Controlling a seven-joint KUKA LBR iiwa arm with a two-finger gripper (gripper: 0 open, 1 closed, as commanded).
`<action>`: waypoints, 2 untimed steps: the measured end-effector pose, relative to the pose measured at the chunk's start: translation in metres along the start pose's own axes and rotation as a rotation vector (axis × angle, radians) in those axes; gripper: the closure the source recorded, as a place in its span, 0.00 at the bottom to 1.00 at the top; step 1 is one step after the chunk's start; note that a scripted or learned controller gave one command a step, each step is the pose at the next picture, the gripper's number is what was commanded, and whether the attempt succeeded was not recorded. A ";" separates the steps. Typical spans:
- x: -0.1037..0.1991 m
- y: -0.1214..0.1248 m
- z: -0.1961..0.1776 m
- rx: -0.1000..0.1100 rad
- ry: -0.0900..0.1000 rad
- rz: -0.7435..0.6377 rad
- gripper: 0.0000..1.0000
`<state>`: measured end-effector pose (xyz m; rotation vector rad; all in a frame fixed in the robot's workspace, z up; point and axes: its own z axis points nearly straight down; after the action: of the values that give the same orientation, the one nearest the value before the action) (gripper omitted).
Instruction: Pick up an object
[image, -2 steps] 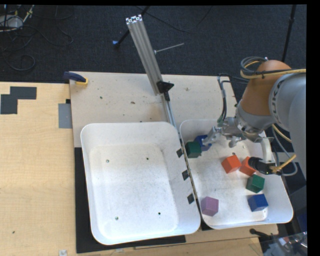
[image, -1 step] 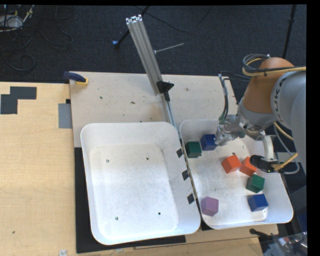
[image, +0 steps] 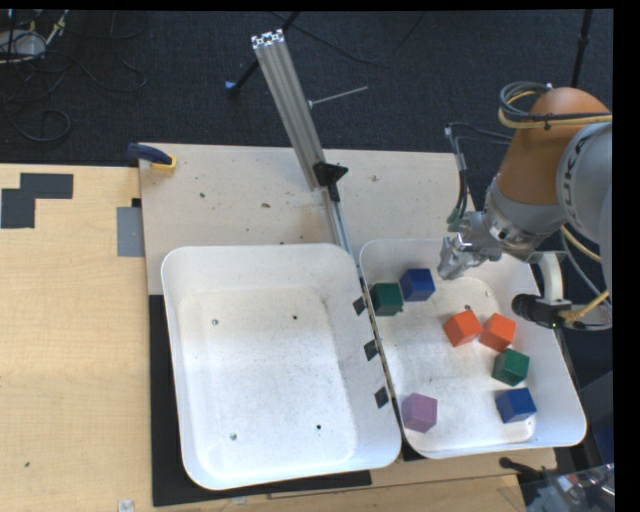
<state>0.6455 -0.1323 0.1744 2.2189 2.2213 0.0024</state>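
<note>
— Where's your target?

— I'm going for the blue cube (image: 418, 284) at the far end of the right bin (image: 560, 425), touching a green cube (image: 387, 298). My gripper (image: 452, 262) hangs just beside it; I can't tell how it's set.

— How will it handle?

— I'd guess light, rigid, flat-faced, maybe a bit slick. I'd pinch the two free faces.

— Anything in the way?

— The green neighbour and the bin wall crowd one side. The orange cubes (image: 479, 329) sit near; the purple block (image: 419, 411) is well apart.

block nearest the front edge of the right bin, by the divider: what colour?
Purple. The purple block shows clearly in the camera view, low in the right bin.
</note>
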 end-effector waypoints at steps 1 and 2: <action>-0.004 -0.008 -0.049 -0.001 0.000 0.004 1.00; -0.006 -0.008 -0.103 -0.002 -0.001 0.001 1.00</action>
<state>0.6377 -0.1379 0.2770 2.2181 2.2192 0.0037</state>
